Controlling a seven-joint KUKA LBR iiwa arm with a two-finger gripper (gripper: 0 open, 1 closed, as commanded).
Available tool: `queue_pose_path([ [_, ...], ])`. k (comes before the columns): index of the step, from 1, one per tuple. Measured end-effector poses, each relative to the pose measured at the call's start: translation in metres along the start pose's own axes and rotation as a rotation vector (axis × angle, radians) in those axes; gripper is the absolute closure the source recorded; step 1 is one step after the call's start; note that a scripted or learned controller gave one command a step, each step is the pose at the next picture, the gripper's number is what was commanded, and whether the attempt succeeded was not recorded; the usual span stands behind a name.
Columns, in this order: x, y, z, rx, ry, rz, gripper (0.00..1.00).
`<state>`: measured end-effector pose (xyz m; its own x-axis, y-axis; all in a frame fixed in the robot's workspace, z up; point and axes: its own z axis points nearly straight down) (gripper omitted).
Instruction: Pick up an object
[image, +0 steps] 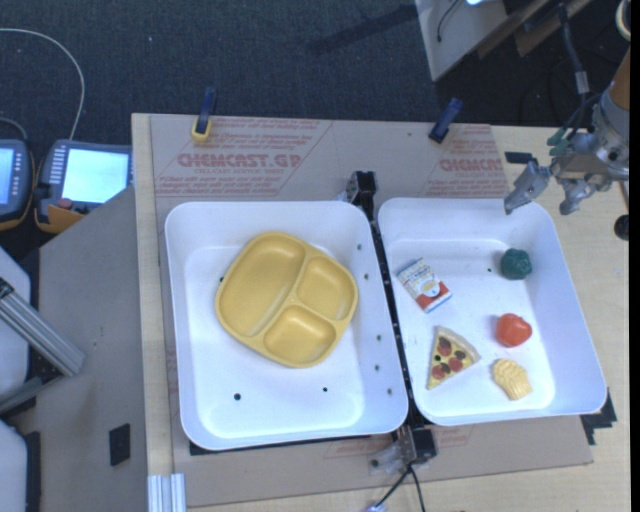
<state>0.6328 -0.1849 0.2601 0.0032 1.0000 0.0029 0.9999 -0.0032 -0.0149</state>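
In the left bin (190, 300) we see a glossy yellow plastic plate with three compartments (288, 298), stiff and too broad to pinch except at its rim. In the right bin (575, 300) lie a small white and red carton (423, 284), a flat pizza-slice toy (450, 357), a ribbed yellow toy (511, 379), a red tomato-like toy (513, 330) and a dark green ball (516, 264). We judge these light and hard; the rounded ones may slip, so we favour the carton's flat sides. The gripper (547, 198) hovers at the bin's far corner, fingers spread, pinching nothing.
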Motion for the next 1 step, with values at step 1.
queue_pose_path([
  [1, 0.0009, 0.0021, -0.0089, -0.014, -0.003, -0.004, 0.00],
])
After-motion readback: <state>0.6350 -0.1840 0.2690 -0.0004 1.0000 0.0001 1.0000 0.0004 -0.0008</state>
